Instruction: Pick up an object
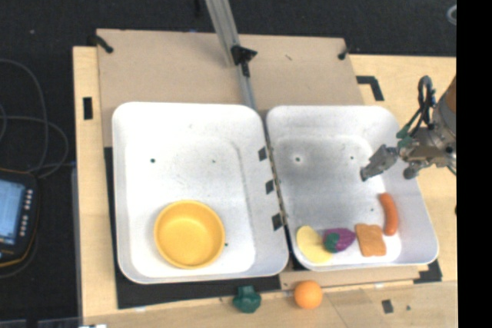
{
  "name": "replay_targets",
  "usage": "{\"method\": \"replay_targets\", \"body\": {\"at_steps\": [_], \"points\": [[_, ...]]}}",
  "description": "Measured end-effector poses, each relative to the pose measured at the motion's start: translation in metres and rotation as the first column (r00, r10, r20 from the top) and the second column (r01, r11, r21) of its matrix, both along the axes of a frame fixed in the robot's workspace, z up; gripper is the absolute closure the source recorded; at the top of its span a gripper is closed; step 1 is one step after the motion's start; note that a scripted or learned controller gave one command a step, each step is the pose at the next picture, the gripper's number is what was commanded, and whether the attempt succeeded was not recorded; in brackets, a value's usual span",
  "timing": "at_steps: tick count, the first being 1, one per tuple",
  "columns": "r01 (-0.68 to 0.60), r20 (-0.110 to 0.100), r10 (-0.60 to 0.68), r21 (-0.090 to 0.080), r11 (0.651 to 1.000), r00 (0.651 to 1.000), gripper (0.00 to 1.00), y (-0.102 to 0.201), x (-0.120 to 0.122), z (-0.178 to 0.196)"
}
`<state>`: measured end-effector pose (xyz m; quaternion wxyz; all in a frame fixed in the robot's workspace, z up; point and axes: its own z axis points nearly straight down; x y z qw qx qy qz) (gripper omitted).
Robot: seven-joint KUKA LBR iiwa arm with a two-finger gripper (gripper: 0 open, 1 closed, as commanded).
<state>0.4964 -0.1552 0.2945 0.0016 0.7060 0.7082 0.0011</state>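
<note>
In the right bin point(323, 134), several small objects lie along the near edge: a pale yellow disc point(310, 243), a purple and green piece point(337, 240), an orange block point(371, 240) and an orange-red sausage shape point(390, 213). A yellow bowl point(189, 233) sits in the left bin point(184, 134). My gripper point(393, 164) hangs over the right bin's right side, above and a little left of the sausage shape. Its two fingers stand apart, with nothing between them.
An orange ball point(307, 294) and a green object point(247, 299) lie on the bench in front of the bins. A metal rail point(219, 4) slants down from the top toward the gap between the bins. A tablet point(14, 219) sits at far left.
</note>
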Motion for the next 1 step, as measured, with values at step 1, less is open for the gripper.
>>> {"method": "replay_targets", "body": {"at_steps": [1], "points": [[0.002,0.001,-0.002,0.000,1.000,1.000,0.00,-0.0004,-0.0001,0.0000]]}}
